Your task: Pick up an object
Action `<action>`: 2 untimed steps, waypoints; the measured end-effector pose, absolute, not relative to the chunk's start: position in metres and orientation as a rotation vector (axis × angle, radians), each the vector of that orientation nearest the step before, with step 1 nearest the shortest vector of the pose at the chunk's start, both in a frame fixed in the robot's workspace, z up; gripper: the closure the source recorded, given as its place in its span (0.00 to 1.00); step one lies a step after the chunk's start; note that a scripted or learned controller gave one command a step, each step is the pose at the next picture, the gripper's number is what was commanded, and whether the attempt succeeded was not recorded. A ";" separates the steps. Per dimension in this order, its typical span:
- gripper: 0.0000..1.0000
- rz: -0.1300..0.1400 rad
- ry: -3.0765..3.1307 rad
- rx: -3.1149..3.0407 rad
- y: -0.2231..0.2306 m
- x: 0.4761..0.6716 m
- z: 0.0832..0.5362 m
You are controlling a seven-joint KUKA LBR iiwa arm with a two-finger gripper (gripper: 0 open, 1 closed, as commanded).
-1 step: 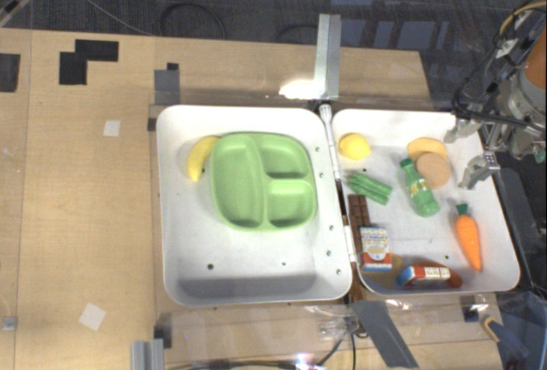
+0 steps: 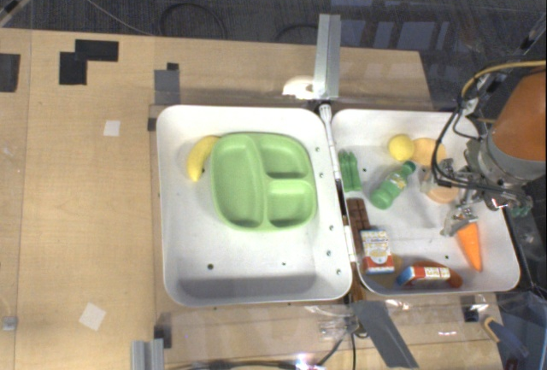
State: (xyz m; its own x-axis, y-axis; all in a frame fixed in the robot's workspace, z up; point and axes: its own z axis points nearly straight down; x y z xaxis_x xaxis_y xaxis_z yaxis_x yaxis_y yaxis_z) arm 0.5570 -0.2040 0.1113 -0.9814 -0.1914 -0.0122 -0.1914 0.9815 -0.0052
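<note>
My gripper (image 2: 460,220) hangs over the right side of the right bin (image 2: 410,122), below the orange-banded wrist (image 2: 520,127). Its tip sits just above the top end of an orange carrot (image 2: 471,249), which lies near the bin's right wall. A tan round piece (image 2: 439,194) lies just left of the gripper. Further left are a green bottle (image 2: 391,186) on its side, a yellow lemon (image 2: 400,146) and an orange-yellow fruit (image 2: 425,151).
Along the right bin's left and front sides lie a green block (image 2: 349,170), a brown bar (image 2: 356,217), a small carton (image 2: 376,250) and a red packet (image 2: 427,276). The left bin (image 2: 239,274) holds a green divided tray (image 2: 261,180) and a banana (image 2: 201,156).
</note>
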 end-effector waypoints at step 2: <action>0.00 -0.008 3.127 0.044 -0.094 0.581 0.090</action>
